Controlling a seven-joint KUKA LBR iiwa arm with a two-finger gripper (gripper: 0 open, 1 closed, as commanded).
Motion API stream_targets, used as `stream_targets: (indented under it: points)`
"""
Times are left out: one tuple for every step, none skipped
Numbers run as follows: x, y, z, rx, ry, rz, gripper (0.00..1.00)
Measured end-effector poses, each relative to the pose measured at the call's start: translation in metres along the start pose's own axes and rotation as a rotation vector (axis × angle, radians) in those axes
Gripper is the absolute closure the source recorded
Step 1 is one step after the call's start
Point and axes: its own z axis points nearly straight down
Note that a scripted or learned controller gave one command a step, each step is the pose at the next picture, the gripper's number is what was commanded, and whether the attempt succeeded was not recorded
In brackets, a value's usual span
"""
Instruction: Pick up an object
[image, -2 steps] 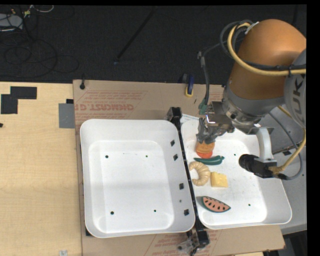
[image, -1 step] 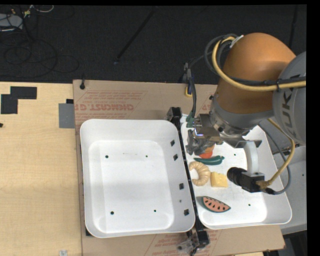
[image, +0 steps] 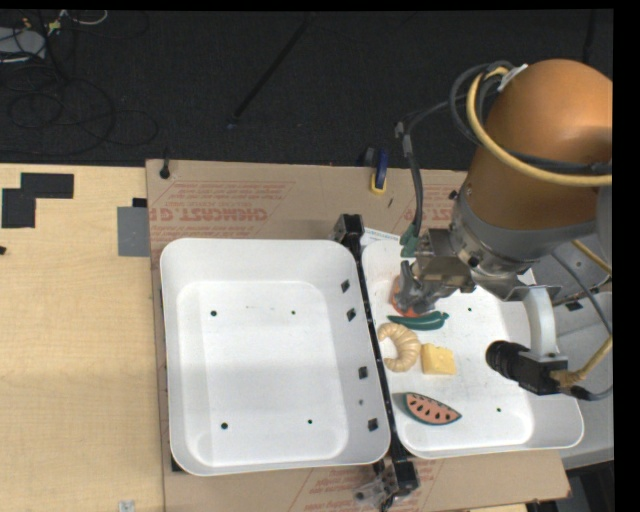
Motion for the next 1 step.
stream_targets:
  points:
    - [0.0119, 0.0527, -0.0298, -0.003, -0.001, -0.006, 1.0]
